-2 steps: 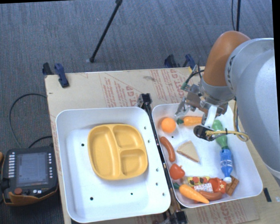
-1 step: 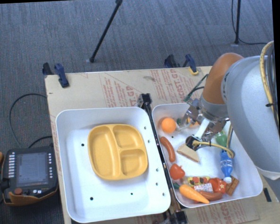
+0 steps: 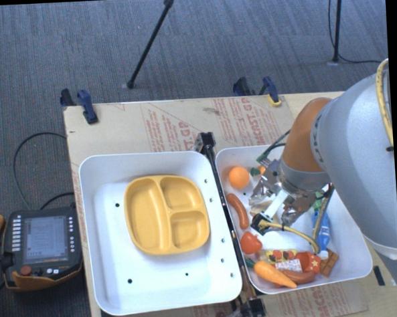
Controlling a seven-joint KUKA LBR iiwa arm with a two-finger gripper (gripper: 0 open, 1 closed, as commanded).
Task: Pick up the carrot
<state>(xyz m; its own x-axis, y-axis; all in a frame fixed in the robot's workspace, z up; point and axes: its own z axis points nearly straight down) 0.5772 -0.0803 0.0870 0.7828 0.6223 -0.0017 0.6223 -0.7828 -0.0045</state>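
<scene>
Your gripper (image 3: 275, 213) hangs above the right bin (image 3: 356, 262), grip seemingly unreadable, while the carrot (image 3: 273, 274) lies unpicked near its front.

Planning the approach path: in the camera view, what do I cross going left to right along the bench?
Teach pendant → left bin → yellow divided plate → sausage → end effector, above the right bin → blue tube.

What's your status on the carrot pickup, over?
Gripper hovering mid right bin, nothing seen held. Carrot lying at bin's near edge, untouched. Tomato and snack packet crowd it closely.
</scene>
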